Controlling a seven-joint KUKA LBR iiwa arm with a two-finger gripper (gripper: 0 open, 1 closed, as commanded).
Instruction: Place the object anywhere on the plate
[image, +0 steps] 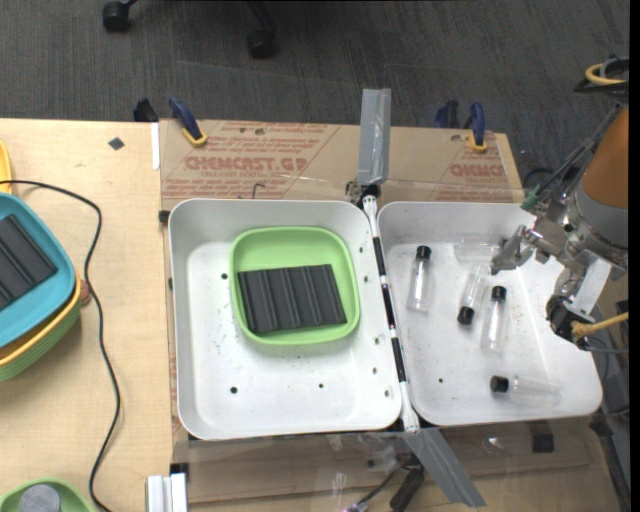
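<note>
KUKA arm's end effector hovers at the right bin's far right edge — whether open or closed, cannot tell, nothing seen held | clear vials lie scattered in that bin | green plate waits in left bin | step: pre-grasp — next, descend squarely onto one vial.

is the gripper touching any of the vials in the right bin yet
Apart. The camera view shows the gripper near the right bin's far right side, with bare white floor between it and the nearest vial.
</note>
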